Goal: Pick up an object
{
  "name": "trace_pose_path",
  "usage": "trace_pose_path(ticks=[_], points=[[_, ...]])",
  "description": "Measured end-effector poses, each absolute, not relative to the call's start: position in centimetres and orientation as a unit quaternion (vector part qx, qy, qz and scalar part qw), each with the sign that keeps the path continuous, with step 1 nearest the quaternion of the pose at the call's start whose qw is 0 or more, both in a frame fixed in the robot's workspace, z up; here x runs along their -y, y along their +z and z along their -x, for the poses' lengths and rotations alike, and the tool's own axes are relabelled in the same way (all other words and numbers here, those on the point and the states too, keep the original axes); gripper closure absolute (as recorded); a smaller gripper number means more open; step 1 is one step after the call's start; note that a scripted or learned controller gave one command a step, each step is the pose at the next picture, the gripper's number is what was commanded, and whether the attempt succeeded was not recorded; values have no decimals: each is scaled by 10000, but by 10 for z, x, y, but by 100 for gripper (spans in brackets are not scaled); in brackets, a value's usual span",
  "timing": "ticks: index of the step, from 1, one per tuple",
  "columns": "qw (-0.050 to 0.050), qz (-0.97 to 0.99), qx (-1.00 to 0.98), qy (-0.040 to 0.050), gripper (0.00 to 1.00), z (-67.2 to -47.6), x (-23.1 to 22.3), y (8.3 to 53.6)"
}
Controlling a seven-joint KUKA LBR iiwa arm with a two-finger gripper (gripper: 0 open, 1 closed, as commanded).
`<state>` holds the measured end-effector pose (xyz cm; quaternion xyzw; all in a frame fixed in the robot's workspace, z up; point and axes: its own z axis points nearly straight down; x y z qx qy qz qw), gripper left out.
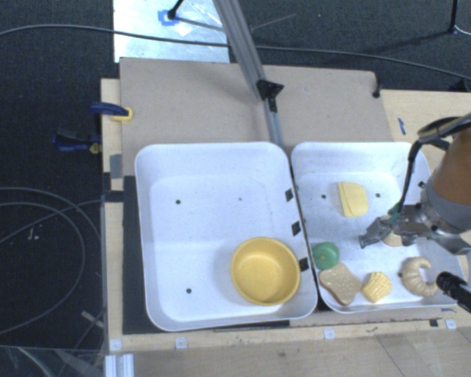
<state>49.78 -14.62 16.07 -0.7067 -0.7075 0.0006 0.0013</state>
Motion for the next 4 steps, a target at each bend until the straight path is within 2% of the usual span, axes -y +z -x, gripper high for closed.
trace_pose_path(ticks=[1, 2, 3, 4], points=[[17, 7070, 7072, 8, 0, -497, 144, 98], [2, 7071, 7071, -1, 0, -498, 144, 90], [-14, 7072, 7070, -10, 100, -499, 144, 101], [-27, 7054, 7088, -16, 100, -501, 142, 145]])
